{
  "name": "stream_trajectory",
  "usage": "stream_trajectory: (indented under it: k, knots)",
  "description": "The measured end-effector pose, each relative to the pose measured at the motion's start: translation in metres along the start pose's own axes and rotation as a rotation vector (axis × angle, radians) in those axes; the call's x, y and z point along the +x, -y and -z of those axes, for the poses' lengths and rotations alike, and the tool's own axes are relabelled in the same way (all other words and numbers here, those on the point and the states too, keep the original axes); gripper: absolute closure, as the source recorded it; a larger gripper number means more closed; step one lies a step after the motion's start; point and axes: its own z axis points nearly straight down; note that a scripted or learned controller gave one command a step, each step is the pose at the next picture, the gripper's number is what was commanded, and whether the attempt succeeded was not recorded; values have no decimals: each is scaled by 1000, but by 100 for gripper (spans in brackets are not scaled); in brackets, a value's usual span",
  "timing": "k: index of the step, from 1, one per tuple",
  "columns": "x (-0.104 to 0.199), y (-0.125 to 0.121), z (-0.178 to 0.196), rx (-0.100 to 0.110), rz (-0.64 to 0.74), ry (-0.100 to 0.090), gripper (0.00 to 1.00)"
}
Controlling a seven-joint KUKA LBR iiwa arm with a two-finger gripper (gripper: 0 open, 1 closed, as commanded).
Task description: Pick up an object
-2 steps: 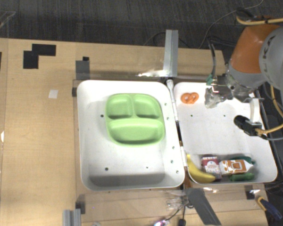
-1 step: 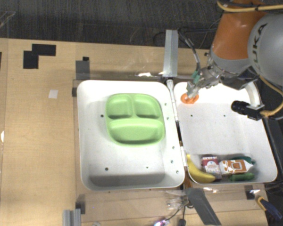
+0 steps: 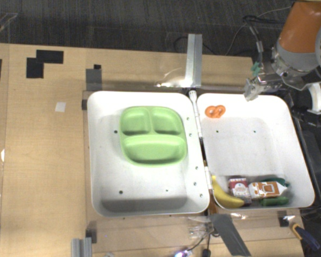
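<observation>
The right bin holds a small orange pretzel-shaped piece near its far left corner. Along its near edge lie a yellow banana, a red-and-white packet, an orange-and-white carton and a green item. My gripper hangs over the far right rim of this bin, well away from all of these. The arm with its orange band rises behind it at the upper right. Nothing shows between the fingers.
The left bin holds a green divided plate in its far half. A metal post stands behind the seam between the bins. Cables run along the right side of the bench.
</observation>
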Motion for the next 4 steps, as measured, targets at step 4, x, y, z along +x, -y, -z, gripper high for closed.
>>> stream_trajectory:
  k: [4]
  knots:
    - [-29,67,144,-14,341,10,100]
